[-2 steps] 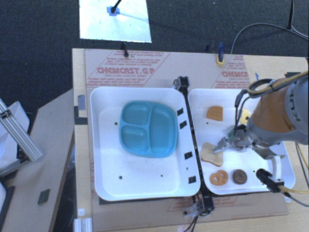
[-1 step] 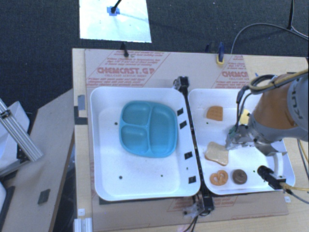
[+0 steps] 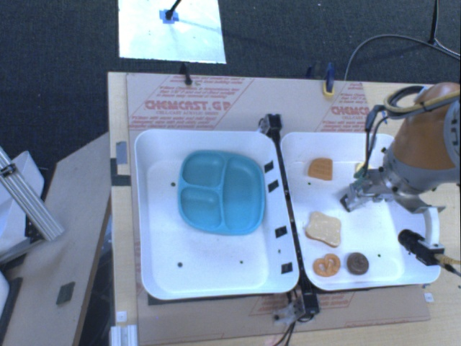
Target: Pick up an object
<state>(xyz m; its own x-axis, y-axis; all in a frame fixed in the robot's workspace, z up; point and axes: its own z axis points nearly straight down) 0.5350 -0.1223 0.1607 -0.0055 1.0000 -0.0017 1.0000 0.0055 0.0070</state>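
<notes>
The right bin point(image 3: 374, 146) holds an orange-brown chunk point(image 3: 320, 169) near its back left, a pale bread slice point(image 3: 324, 228) in the middle, a pretzel point(image 3: 327, 265) and a dark brown round piece point(image 3: 358, 263) at the front. My gripper point(image 3: 355, 198) hangs low over the right bin, to the right of the bread slice and the orange chunk, touching neither. Nothing shows between its tips.
The left bin point(image 3: 155, 265) bears a blue divided plate point(image 3: 220, 192). A black hinge strip point(image 3: 282, 200) runs between the two bins. The arm's grey and orange body point(image 3: 425, 146) covers the right bin's far right side.
</notes>
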